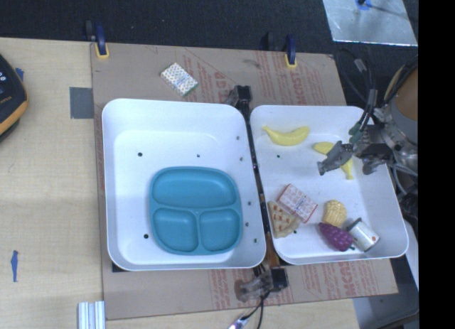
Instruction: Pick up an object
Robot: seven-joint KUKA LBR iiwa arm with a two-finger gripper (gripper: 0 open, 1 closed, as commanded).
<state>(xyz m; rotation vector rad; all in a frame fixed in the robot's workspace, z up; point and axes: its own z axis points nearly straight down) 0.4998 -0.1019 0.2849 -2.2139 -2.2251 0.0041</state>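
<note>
Nearest the lower edge of the frame, a bundle of wires and a small clamp [259, 285] sit on the cardboard sheet [313, 72] just below the seam between the two bins. In the left bin [121, 128] a blue divided tray [195, 209] lies flat toward the lower middle, its single large compartment toward the top of the frame and two smaller ones below. In the lower part of the right bin [298, 253] a cluster of toys lies close together: a purple grape bunch [334, 236] touching a small silver can [363, 234] at the lower right, a yellow corn cob [334, 212] just above them, and to their left a waffle piece [281, 219] partly under a patterned packet [297, 202]. Higher in that bin, a yellow banana [287, 136] lies with its long axis running left to right, ends curling slightly upward. To its right a second yellow piece [334, 151] lies partly under the gripper [355, 158], whose dark fingers are spread apart over it with nothing visibly between them; the arm enters from the right edge. Beyond the bins, a small patterned packet [178, 78] rests on the cardboard at upper left, with blue-and-yellow clamps [100, 40] at the sheet's top edge. The bench [43, 178] is pale wood; the floor beyond is dark carpet with a shiny grey plate [366, 4] at upper right.
</note>
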